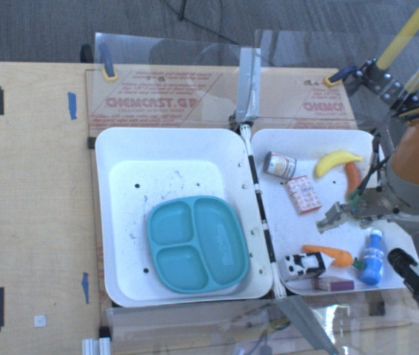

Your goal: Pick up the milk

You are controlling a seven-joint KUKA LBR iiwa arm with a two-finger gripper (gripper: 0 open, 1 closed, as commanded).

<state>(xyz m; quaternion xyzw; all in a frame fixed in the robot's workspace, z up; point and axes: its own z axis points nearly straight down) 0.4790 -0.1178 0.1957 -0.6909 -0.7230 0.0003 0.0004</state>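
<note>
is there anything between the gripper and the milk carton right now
Partly. The milk lies at the right bin's near edge, below-left of the gripper. A carrot rests right against its upper right side, on the direct line.

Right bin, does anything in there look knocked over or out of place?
Yes. The can lies on its side near the right bin's back left, and the cow-patterned milk lies tipped against the front wall. Nothing looks spilled.
</note>
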